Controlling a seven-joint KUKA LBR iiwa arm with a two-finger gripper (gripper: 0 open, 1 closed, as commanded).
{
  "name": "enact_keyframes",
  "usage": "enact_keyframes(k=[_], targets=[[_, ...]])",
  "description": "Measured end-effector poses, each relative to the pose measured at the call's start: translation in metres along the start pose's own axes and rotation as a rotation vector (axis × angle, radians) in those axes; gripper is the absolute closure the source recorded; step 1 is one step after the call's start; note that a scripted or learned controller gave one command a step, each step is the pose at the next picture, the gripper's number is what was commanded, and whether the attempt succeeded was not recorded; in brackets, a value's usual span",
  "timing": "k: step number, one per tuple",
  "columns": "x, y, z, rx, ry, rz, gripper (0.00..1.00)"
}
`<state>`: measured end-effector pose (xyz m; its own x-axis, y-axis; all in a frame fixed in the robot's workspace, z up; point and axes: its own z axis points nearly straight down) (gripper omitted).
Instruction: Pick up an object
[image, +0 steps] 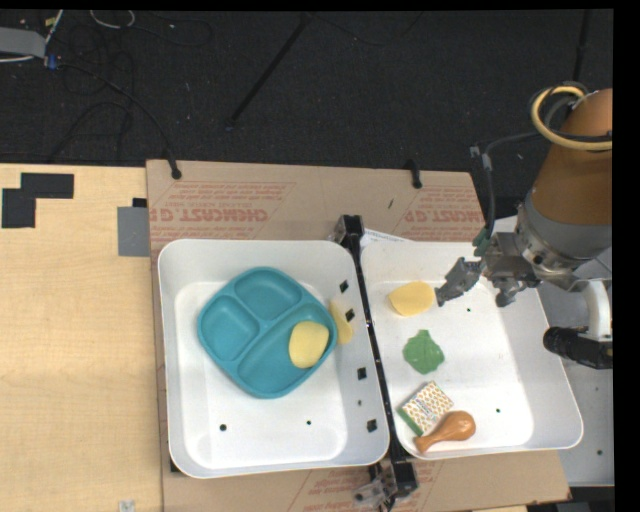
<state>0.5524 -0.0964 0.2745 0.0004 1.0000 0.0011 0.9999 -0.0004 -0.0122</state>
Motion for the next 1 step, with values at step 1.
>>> enact_keyframes(k=[1], targets=[[-0.0001,0.0015,-0.0053,-0.008,0.0,-0.002,0.0]])
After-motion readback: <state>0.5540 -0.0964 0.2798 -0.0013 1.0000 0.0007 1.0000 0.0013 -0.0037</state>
